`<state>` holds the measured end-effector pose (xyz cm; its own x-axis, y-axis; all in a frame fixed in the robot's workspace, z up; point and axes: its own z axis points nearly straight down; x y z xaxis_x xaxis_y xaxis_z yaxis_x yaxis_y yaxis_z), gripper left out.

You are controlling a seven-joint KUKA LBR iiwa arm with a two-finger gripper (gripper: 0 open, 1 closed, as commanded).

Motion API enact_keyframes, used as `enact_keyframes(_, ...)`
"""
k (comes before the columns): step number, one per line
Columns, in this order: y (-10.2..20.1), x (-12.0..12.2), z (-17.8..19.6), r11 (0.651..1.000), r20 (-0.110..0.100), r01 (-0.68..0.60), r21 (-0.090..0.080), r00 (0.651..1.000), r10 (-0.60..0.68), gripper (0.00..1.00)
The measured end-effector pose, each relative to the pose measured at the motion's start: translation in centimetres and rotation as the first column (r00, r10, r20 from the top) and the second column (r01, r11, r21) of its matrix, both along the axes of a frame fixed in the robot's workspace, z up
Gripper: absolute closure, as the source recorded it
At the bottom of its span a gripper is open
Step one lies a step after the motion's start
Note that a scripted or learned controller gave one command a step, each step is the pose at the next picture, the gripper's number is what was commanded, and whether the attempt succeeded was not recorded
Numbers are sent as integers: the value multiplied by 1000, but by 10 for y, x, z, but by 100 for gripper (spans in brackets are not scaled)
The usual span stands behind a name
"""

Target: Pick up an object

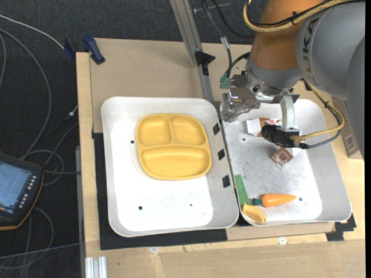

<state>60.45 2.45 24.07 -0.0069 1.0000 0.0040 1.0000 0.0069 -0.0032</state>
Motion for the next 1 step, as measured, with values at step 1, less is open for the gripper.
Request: enact_keyframes(1,44,-26,-12,1000,-2,2,-2,1000,-2,100)
